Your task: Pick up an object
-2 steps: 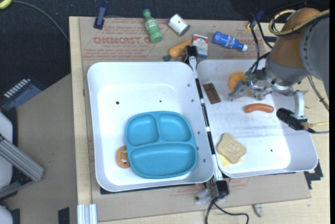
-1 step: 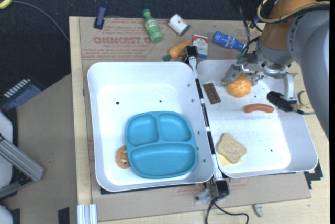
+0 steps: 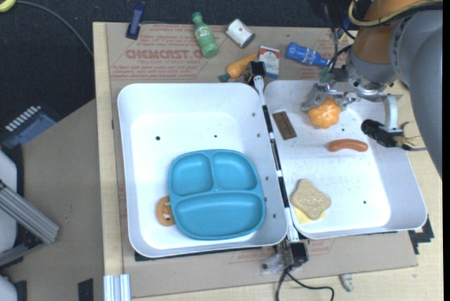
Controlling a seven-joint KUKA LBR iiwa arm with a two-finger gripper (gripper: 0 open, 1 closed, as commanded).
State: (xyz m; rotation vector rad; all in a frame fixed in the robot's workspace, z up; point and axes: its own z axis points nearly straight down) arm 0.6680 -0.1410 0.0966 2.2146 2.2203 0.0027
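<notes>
My gripper (image 3: 328, 94) hangs low over the back of the right bin (image 3: 394, 180), reaching in from the right. An orange fruit (image 3: 324, 115) lies directly under it, its top edge meeting the gripper's metal tips. In the same bin lie a red-brown sausage (image 3: 346, 145), a dark brown chocolate bar (image 3: 284, 125) by the left wall, and a slice of toast (image 3: 311, 199) resting on a yellow cheese slice (image 3: 303, 216) near the front.
The left bin (image 3: 140, 117) holds a blue divided plate (image 3: 215, 193) with a pretzel (image 3: 165, 210) beside it. Behind the bins lie a green bottle (image 3: 205, 36), white can (image 3: 240, 32), carton (image 3: 268, 60), carrot (image 3: 239, 67), blue bottle (image 3: 306, 54) and blue marker (image 3: 134, 20).
</notes>
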